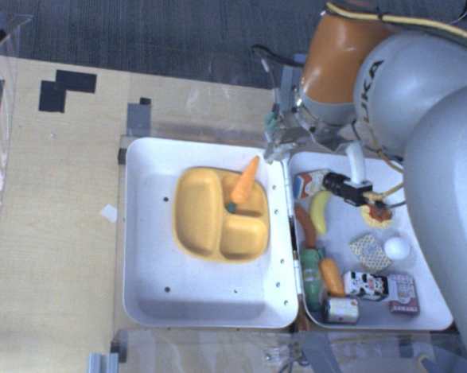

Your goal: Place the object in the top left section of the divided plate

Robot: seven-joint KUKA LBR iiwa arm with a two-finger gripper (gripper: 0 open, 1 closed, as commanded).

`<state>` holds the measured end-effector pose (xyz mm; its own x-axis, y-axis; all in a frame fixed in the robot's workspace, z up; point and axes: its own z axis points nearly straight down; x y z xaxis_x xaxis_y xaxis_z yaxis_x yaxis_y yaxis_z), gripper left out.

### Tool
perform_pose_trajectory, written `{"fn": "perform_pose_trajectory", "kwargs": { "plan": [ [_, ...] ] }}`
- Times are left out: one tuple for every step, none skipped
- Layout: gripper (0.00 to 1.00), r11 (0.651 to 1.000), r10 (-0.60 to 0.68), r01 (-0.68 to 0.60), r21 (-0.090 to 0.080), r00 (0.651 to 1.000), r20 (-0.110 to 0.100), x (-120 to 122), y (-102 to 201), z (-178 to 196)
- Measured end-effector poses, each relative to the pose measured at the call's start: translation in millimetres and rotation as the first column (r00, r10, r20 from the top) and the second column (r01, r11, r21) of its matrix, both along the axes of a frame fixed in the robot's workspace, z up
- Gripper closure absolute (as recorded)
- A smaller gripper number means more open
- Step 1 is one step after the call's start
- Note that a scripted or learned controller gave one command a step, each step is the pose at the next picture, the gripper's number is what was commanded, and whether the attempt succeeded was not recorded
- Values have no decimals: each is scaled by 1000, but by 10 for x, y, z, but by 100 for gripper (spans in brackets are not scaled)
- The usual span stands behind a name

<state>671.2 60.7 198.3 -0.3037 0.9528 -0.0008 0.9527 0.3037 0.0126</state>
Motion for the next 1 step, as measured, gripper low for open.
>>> {"fn": "perform_pose_trajectory", "kwargs": {
  "plan": [
    [0, 1000, 0, 0, 0, 1000, 0, -1, -1, -1]
  ]
}}
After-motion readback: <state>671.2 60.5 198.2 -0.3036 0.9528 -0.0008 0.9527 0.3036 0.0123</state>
